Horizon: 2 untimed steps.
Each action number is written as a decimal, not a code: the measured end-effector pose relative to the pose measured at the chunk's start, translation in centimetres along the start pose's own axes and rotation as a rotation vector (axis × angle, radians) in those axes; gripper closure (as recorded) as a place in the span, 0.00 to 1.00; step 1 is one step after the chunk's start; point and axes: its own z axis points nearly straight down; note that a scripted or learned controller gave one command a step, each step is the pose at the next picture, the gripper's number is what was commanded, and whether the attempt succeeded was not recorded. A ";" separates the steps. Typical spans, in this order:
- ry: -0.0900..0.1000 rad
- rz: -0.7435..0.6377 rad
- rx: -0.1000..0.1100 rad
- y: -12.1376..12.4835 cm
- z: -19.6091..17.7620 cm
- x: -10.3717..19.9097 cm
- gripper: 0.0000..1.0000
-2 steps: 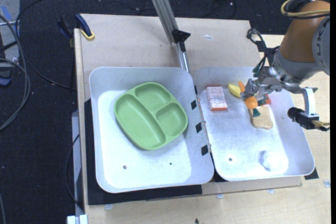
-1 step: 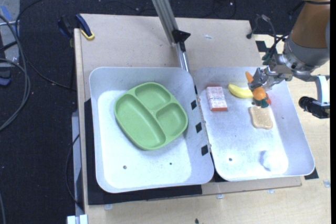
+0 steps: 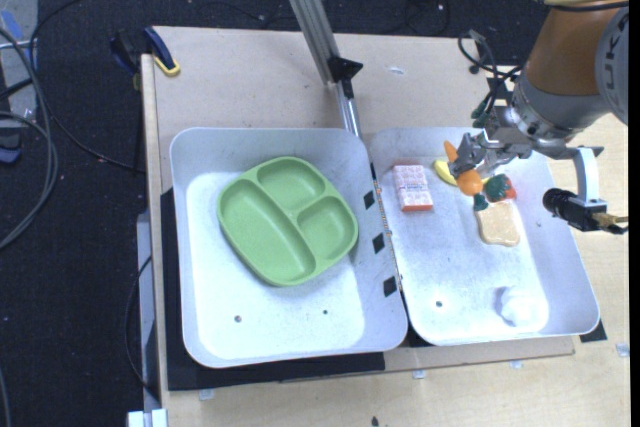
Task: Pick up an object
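Note:
My gripper (image 3: 474, 153) hangs low over the upper part of the right bin (image 3: 560, 285), right above a cluster of small toys. Just under it lie an orange piece (image 3: 468, 180) and a yellow piece (image 3: 445, 172). A red and green toy (image 3: 498, 187) sits just to their right. Below that lies a tan bread-like piece (image 3: 500, 226). A pink and white box (image 3: 412, 187) rests left of the cluster, apart from the gripper. A white lump (image 3: 518, 305) lies near the bin's front right corner.
The left bin (image 3: 200, 315) holds a green divided plate (image 3: 288, 219). A slanted metal pole (image 3: 310, 5) runs down to the gap between the bins. A black fitting (image 3: 575, 207) sticks out by the right bin's right rim.

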 end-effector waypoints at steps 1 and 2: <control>0.001 -0.002 0.000 -0.6 -1.1 5.3 1.00; 0.000 -0.002 0.002 -1.7 0.0 10.7 1.00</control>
